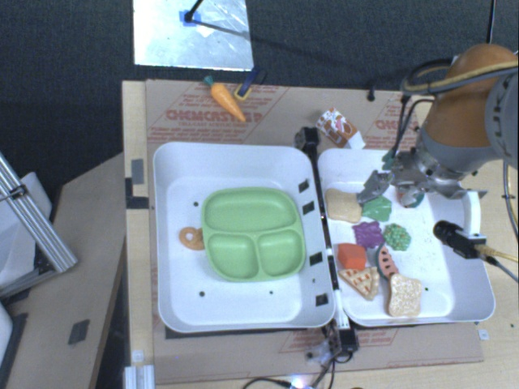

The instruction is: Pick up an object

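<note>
In the right bin (483,294), seven toy foods (369,233), one gripper (379,186) above

bright, even light from above; glare off the foil sheet (193,23), soft shadows in the white bins (235,164), arm (466,112) slightly blurred.

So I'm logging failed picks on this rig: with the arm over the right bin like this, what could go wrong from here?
1. The toys in the right bin lie crowded: the green leafy piece, purple piece and tan piece sit close together, so the end effector may nudge or catch a neighbour.
2. It hangs over the seam between the tan and green pieces, so it could close between them on nothing.
</note>
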`<state>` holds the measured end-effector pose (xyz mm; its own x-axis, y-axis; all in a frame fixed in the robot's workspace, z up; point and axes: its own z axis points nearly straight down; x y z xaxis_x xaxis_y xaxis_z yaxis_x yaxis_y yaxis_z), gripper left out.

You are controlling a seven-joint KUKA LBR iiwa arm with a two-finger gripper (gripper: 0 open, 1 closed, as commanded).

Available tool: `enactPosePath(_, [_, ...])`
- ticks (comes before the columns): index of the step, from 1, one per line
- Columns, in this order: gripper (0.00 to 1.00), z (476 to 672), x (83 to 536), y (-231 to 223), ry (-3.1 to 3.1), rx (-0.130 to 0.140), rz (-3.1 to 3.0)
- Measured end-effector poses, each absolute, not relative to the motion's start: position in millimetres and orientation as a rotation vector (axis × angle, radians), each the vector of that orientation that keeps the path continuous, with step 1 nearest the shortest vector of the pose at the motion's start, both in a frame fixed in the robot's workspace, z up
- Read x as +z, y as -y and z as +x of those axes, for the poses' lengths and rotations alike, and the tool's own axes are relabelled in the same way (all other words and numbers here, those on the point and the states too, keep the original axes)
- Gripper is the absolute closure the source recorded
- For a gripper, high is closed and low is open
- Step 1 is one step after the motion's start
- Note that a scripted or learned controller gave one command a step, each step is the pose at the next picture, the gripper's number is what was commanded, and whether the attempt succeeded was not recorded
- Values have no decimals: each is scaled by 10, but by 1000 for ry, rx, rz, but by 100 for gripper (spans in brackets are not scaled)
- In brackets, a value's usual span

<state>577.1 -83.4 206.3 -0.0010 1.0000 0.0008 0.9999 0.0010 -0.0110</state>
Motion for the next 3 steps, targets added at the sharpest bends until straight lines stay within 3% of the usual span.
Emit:
enactPosePath(1, [0, 5798, 2125, 831, 2226, -1, -2219])
enactPosePath(3, [0, 5877, 935, 920, 2221, 3, -2218])
